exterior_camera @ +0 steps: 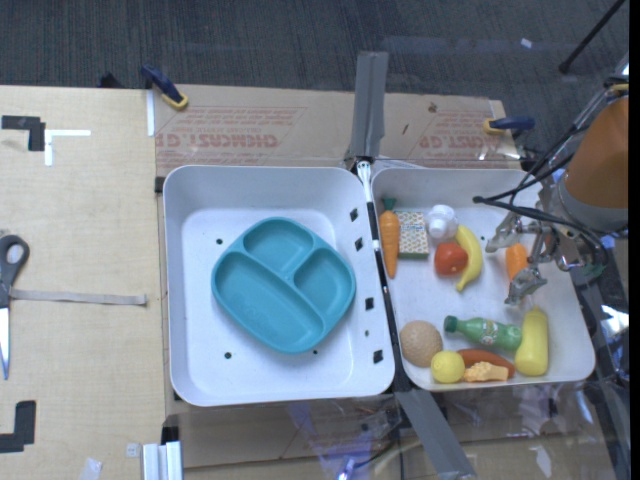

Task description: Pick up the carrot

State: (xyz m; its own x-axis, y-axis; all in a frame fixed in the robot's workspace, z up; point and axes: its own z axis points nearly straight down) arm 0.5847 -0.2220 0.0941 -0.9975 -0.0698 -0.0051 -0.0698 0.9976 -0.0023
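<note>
I note dark carpet [300, 13] beyond the plywood bench [80, 228]. Left of the right bin [575, 308], a second bin [180, 268] bears a blue plate [285, 283]. Cardboard [260, 128] lies behind it; scissors [8, 268] lie far left. The carrot [389, 240] lies along the right bin's left wall. The gripper [524, 260] hangs over the right bin's right side, fingers spread, grasping nothing.
</note>
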